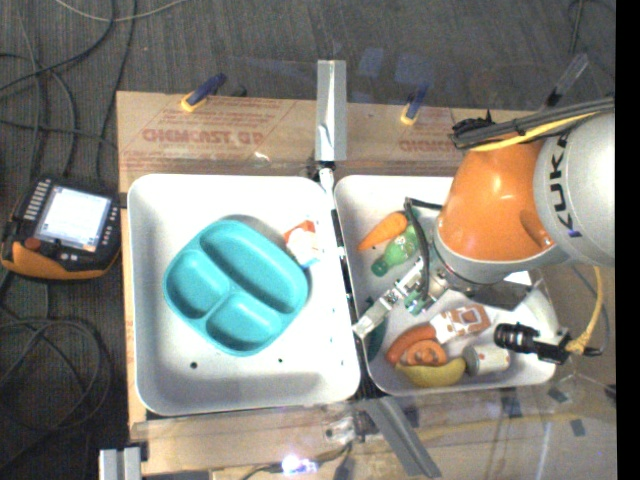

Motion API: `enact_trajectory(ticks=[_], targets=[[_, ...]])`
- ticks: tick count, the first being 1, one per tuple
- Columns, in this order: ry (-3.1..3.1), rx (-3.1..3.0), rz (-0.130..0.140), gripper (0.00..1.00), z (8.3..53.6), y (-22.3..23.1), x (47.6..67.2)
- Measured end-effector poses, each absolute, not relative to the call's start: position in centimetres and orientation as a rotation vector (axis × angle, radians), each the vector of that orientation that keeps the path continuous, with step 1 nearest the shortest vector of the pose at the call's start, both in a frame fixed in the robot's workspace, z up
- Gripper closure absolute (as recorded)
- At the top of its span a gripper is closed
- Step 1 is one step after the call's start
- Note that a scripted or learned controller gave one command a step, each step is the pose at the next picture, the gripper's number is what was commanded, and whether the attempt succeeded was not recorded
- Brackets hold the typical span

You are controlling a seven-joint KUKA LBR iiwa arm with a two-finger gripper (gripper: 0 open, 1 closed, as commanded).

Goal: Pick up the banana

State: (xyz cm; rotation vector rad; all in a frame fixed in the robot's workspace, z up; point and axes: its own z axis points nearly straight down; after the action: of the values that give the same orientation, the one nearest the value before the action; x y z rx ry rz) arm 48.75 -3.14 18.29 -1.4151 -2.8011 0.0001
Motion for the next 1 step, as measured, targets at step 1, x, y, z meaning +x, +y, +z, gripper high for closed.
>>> enact_trajectory(ticks=[1], targets=[[-2.812, -1.398, -0.001, 0.00, 18.31, -6.54, 50.56]])
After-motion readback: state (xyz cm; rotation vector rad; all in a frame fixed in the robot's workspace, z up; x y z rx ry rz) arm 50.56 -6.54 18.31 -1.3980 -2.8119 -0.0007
